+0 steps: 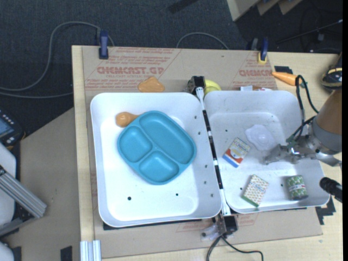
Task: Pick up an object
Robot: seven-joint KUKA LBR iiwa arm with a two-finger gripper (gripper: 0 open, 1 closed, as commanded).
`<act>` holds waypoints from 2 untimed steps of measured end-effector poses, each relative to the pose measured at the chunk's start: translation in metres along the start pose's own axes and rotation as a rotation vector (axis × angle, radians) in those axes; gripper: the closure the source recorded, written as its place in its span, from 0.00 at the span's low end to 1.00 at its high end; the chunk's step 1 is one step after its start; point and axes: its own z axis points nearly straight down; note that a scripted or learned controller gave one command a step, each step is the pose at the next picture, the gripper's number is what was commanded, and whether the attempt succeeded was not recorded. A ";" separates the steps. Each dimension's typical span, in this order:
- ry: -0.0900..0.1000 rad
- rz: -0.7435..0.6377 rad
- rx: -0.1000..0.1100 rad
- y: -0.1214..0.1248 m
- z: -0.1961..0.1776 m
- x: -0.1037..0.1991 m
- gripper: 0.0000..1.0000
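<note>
Gripper point(270, 156) between clear cup point(260, 136) and can point(296, 187)

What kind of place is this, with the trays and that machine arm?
Most likely a robotics lab bench: a robot arm reaches over two white bins holding odd test items like a blue divided plate, with cables trailing nearby.

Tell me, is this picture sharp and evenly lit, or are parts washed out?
Camera view: the white bins glare bright, losing surface detail; the blue divided plate stays crisp; the gripper looks soft and slightly blurred; the floor beyond the bench is dim.
</note>
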 end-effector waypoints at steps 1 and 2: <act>-0.004 -0.008 -0.012 0.118 -0.001 0.004 0.00; 0.023 -0.013 0.006 0.115 -0.010 0.015 1.00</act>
